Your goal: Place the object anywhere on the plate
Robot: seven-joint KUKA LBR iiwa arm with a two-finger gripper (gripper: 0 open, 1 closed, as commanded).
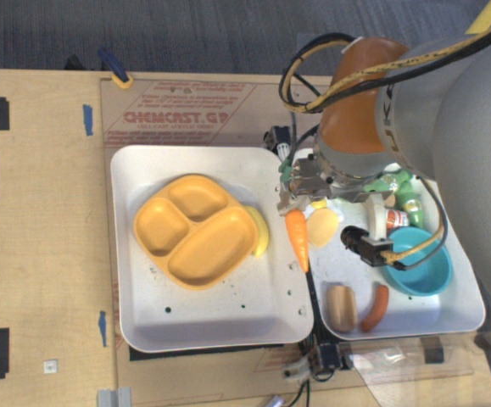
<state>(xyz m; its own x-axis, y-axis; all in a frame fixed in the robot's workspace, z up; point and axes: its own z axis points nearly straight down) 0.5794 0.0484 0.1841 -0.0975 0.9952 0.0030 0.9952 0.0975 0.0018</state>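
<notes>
The gripper (306,195) hung over the carrot (297,237) mid-frame, likely to grab it for the plate (196,230). I cannot tell the jaws' state.

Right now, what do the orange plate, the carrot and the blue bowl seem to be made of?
Plate: probably moulded plastic, smooth with a soft sheen and three rounded compartments.
Carrot: likely toy plastic; even orange, faint gloss, no green top visible.
Bowl: looks like plastic, uniform blue with a thin rim.
</notes>
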